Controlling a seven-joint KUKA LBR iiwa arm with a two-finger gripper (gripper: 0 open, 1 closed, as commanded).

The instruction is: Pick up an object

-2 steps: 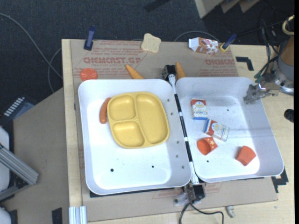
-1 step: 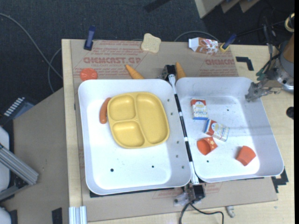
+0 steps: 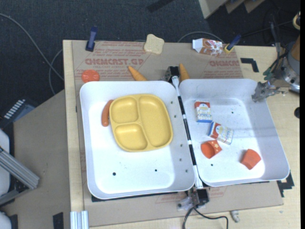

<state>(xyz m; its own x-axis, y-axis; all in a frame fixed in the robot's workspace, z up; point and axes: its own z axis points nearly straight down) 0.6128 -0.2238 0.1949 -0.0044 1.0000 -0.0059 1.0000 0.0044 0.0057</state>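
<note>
The right bin (image 3: 267, 128) holds a small red, white and blue carton (image 3: 203, 112), a tilted red and white packet (image 3: 221, 133), a red-orange piece (image 3: 210, 149) and an orange block (image 3: 250, 158). My gripper (image 3: 261, 92) hangs at the bin's far right rim, apart from all of them, with the arm (image 3: 290, 66) behind it at the view's right edge. Nothing shows in the gripper. The left bin (image 3: 143, 180) carries a yellow divided plate (image 3: 141, 122) with a red sausage (image 3: 105, 113) lying along its left side.
Behind the bins on the brown board lie a bread slice (image 3: 154, 44), a small carton (image 3: 208, 46), two carrots (image 3: 137, 73) (image 3: 183, 72), an orange disc (image 3: 89, 76) and a blue clip (image 3: 91, 38). A black hinge strip (image 3: 183, 123) separates the bins.
</note>
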